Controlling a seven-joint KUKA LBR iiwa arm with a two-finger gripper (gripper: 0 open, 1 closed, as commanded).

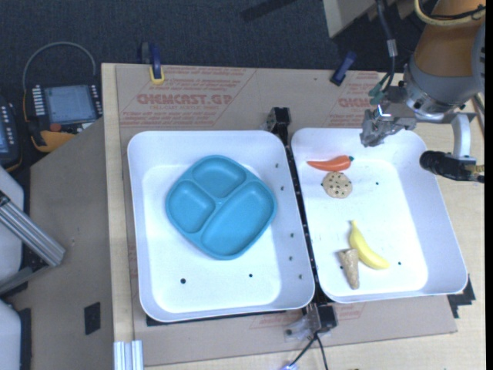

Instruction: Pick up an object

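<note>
The right bin (431, 206) holds several small items: an orange-red carrot (329, 163) near its far edge, a round speckled cookie (337, 184) just below it, a yellow banana (366, 249) and a tan piece (350, 267) beside it toward the front. My gripper (375, 132) hangs over the bin's far rim, up and to the right of the carrot, with nothing seen between its fingers. Its finger state is too small to read.
The left bin (154, 230) carries a blue divided plate (221, 206). A black clamp (278, 119) sits between the bins at the back. The arm's grey wrist (439, 83) and a black fitting (451, 164) overhang the right bin's far right corner.
</note>
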